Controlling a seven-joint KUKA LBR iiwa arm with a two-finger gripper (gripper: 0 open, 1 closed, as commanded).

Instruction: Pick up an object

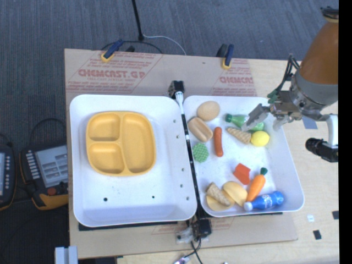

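The right bin holds several toy foods. Among them are a tan bun, a hot dog roll, a red sausage, a green bottle, a cone, a yellow lemon and a carrot. My gripper hangs over the bin's upper right part, just above the lemon and the green bottle. Its fingers stand spread apart with nothing between them.
The left bin carries a yellow divided plate. Lower in the right bin lie a red block, a blue bottle, bread pieces and a green ball. Clamps hold the board's far edge.
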